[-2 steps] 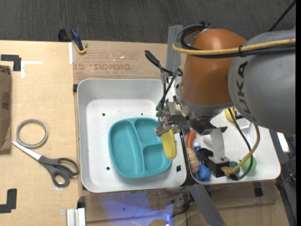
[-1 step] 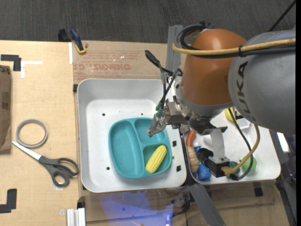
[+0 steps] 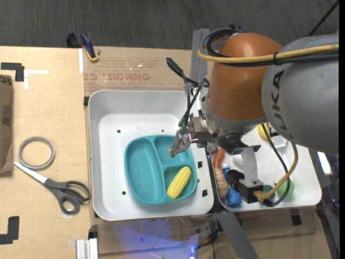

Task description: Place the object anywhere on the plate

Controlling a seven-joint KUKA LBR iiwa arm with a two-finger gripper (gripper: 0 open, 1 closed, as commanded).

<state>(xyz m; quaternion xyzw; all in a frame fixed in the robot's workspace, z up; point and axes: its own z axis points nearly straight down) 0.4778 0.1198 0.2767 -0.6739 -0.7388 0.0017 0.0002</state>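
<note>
A teal divided plate (image 3: pixel 146 171) lies in the left white bin (image 3: pixel 108 117), towards its front right. A yellow corn cob (image 3: pixel 179 181) rests in the plate's small front-right compartment. My gripper (image 3: pixel 179 143) hangs over the plate's far right rim, just behind the corn. The big orange and grey arm (image 3: pixel 248 85) above it covers much of the right bin. I see nothing held at the gripper's tip.
The right bin (image 3: pixel 307 198) holds an orange-red piece (image 3: pixel 218 159), a blue item (image 3: pixel 233 197), a green item (image 3: pixel 285 188) and a yellow one (image 3: pixel 263 131), partly hidden by the arm. Scissors (image 3: pixel 60 189) and a tape roll (image 3: pixel 36 152) lie on the bench at left.
</note>
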